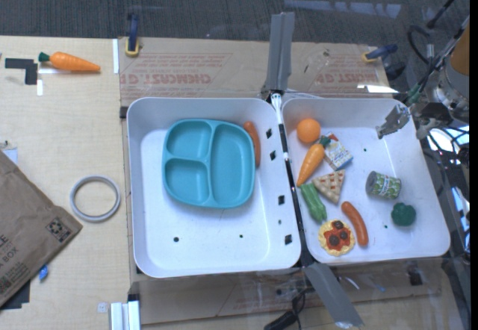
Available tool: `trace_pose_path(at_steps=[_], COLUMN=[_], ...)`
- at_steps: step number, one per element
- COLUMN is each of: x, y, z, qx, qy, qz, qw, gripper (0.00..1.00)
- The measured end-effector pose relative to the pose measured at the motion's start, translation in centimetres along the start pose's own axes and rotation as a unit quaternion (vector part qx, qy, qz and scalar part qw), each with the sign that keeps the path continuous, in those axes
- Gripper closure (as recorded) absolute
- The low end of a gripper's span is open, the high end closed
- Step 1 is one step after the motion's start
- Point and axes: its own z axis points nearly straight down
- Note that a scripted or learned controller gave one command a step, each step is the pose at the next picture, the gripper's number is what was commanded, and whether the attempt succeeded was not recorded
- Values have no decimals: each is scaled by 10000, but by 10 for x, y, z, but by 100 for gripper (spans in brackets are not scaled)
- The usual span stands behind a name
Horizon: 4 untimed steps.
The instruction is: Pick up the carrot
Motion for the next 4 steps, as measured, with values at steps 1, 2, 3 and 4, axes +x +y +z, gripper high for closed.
trace_pose_path(at_steps=[1,2,3,4], x=[59,149,91,100], y=[59,44,42,-14], z=[84,13,96,112], qx=[-14,-11,-10,-34], qy=[-5,-2,-6,-12], qz=[-956,-1167,-1864,-1256], qw=[9954,9932,9825,9921], gripper=[0,0,0,0])
